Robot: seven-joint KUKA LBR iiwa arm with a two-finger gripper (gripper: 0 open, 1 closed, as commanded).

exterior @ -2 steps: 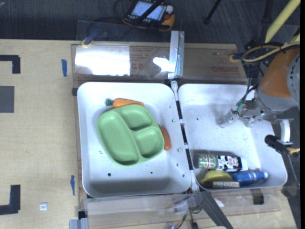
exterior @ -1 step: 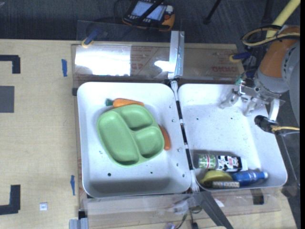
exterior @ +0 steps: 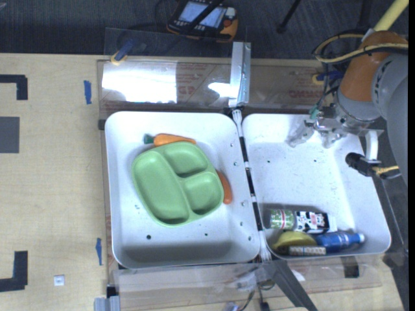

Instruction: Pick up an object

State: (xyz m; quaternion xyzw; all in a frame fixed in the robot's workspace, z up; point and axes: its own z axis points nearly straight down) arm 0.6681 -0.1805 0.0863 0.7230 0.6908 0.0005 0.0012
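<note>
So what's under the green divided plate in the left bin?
Orange pieces poke out from under the green divided plate: one at its top edge, one at its right edge. The rest is covered.

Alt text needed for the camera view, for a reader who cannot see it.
The gripper hangs over the far end of the right bin, holding nothing. A can and blue bottle lie at its near end; the left bin holds a green divided plate.

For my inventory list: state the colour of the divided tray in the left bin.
Light green. The divided tray shows plainly in the camera view, lying in the left bin.
</note>
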